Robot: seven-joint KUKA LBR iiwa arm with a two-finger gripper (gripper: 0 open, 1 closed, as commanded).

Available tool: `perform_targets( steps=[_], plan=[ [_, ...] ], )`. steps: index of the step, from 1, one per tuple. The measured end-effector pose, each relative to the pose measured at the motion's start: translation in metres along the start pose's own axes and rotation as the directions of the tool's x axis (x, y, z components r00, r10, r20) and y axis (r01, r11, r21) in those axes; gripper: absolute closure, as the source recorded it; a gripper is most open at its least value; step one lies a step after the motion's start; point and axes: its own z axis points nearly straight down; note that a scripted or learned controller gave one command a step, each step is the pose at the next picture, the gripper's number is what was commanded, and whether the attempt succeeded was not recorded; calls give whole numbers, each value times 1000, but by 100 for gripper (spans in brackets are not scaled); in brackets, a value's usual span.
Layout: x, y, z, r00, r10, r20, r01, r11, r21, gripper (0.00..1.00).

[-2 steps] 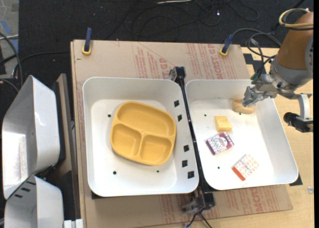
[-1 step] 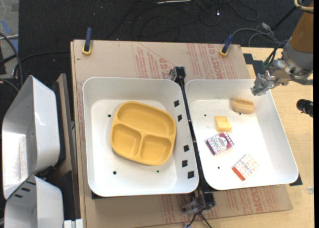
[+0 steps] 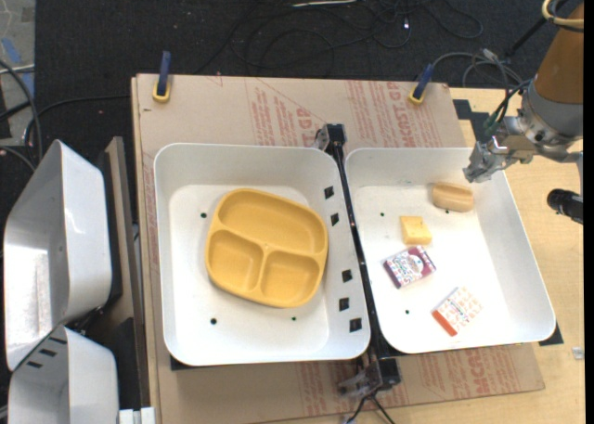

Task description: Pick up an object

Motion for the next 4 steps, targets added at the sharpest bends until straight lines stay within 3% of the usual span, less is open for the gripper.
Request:
perform_targets(
  steps=[1,3,4],
  plan=[
    [58,1,-13,1000,-3,-2,3,1000,-1,100],
    [165,3,-2,1000,-5,-3,5,1000,0,100],
    [223,-1,-18,1000,-5,-3,5,1000,-2,100]
  ],
)
